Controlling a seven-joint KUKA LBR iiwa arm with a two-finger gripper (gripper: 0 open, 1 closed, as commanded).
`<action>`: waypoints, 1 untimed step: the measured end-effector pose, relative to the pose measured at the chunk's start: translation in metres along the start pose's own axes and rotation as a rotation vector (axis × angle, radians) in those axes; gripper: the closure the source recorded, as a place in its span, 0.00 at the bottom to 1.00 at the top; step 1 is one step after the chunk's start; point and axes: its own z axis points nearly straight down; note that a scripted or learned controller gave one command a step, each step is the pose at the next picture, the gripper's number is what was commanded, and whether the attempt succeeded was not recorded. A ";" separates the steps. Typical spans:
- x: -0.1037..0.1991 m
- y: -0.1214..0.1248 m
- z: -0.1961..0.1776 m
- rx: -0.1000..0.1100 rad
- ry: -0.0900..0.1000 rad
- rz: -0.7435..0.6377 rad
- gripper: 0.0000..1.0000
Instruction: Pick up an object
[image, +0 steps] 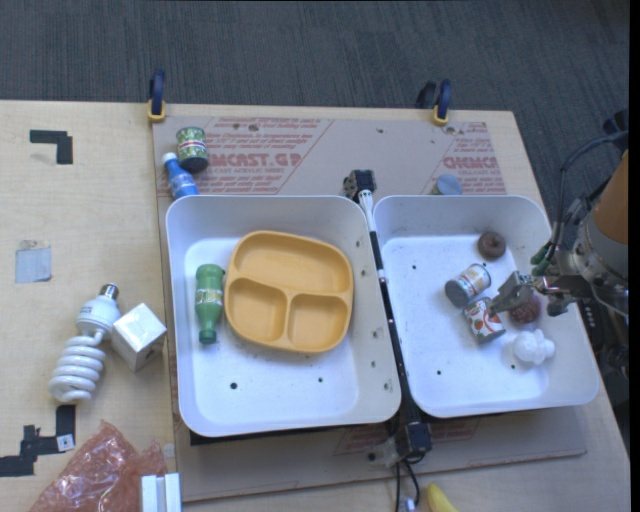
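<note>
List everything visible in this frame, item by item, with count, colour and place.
Bins: 2, white, side by side on the bench.
Divided plate: 1, yellow, left bin.
Bottle: 1, green, left bin, beside the plate.
Can: 1, silver, right bin.
Small carton: 1, white and red, right bin.
Round brown item: 1, right bin, upper part.
White lump: 1, right bin.
Light bulb: 1, white spiral, left of the bins.
Clamps: 2, blue, board's far edge.
Gripper: 1, dark, over the right bin.

In the right white bin, the left half and front floor lie open. 5 obstacles cluster toward the right wall: a brown round disc, a grey metal can, a red-and-white carton, a dark red ball and a white lumpy figure.
</note>
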 end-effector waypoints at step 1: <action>-0.001 0.058 0.149 0.001 0.000 0.002 0.00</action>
